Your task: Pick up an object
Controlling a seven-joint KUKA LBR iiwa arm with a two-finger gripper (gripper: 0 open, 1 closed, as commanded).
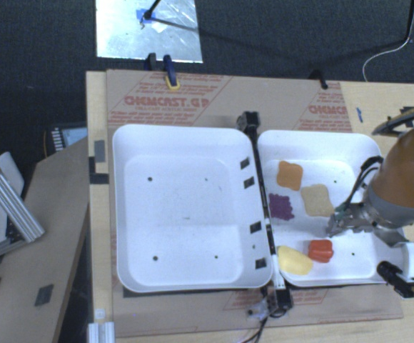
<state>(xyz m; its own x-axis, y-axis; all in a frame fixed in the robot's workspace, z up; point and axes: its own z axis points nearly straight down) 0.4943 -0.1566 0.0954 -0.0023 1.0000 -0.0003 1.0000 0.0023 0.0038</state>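
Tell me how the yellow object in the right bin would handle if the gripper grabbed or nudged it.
The yellow object looks rounded and smooth, so it may slip from a pinch or roll when nudged. It lies by the bin's near wall, touching or nearly touching the red object, so a push would probably jam it or shift both.

Robotics laboratory test cell: a board-topped counter (214,98) carrying two shallow white bins (185,145), clamps (170,70) at its far edge, aluminium framing (7,199) at left, loose cable (400,34) over dark carpet (300,20).
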